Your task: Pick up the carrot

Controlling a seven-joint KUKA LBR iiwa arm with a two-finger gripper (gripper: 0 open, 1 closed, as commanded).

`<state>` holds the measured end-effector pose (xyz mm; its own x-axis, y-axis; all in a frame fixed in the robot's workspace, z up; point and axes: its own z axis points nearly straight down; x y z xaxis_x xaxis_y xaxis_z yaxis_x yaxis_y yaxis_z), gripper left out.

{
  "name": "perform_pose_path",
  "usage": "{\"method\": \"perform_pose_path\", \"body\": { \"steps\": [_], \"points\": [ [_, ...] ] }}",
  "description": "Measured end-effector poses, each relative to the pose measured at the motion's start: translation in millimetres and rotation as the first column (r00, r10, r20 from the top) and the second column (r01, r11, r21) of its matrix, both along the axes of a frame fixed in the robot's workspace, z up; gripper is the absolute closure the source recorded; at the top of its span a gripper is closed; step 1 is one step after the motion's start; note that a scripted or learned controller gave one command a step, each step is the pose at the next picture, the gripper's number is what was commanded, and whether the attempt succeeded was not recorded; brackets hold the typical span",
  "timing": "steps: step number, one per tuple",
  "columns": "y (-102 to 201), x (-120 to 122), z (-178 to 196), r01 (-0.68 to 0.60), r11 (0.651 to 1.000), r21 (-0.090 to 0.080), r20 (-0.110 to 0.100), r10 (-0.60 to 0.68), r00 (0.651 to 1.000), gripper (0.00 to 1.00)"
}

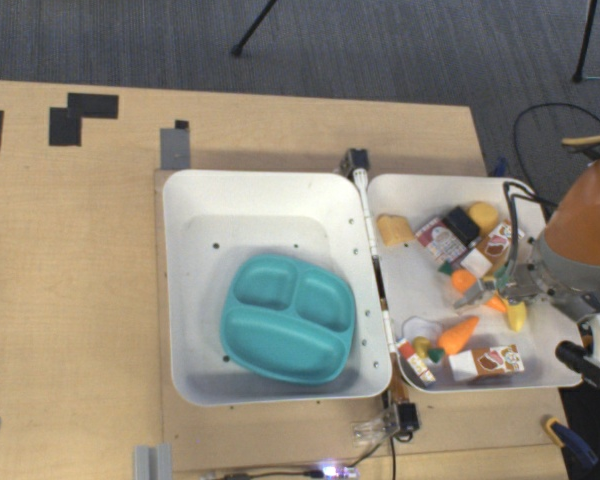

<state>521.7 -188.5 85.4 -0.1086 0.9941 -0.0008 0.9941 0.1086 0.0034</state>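
Approach step, nothing grasped yet. Carrot [459,333] lies in the right bin [540,378], toward its 6 o'clock edge. Hand [504,290] hovers just at the carrot's 1 o'clock; can't tell its state. Next: shift toward 7 o'clock, descend over carrot.

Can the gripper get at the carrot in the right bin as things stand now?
Probably yes. The carrot lies on top in the right bin, uncovered, and the gripper hangs just beside it. A small carton and other toys crowd close, which may hinder a clean grasp.
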Motion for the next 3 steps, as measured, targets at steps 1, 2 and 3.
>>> {"method": "perform_pose_path", "body": {
  "steps": [1, 2, 3],
  "points": [
    [52.7, 7.9, 0.0, 0.136, 0.991, 0.002, 0.0, -0.136, 0.991, 0.0],
    [52.6, 9.8, 11.9, 0.135, 0.991, 0.002, 0.005, -0.135, 0.991, 1.0],
    [117.8, 67.1, 121.8, 0.204, 0.979, 0.002, 0.0, -0.204, 0.979, 1.0]
  ]
}}
